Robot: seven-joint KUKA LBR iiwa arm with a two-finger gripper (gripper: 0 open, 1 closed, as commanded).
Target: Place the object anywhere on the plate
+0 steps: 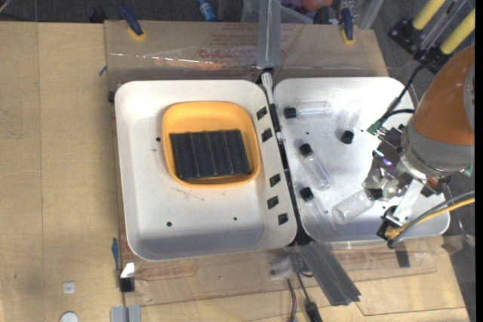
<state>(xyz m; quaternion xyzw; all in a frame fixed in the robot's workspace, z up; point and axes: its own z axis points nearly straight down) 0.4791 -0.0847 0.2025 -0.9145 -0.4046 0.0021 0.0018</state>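
Looking down on the bench [53,162], two shallow white bins are seen side by side. In the left bin [139,222] an orange plate [207,115] of rounded square form is set, and a black ridged block [210,154] is laid flat on it, covering most of its middle and lower part. In the right bin [377,87] several clear plastic tubes with black caps are scattered: one tube [309,109] is laid near the upper left corner, another tube [313,166] is laid aslant near the middle, and a third tube [349,206] is laid low in the bin, just beside the gripper. A loose black cap [346,136] is seen apart from them, toward the upper middle.

The arm [445,117] is brought in from the right, and its gripper [383,183] is held low over the right side of the right bin. Whether the fingers are apart or together cannot be told, since they are blurred against the wrist hardware. Cables [438,209] are trailed from the wrist toward the bin's lower right edge.
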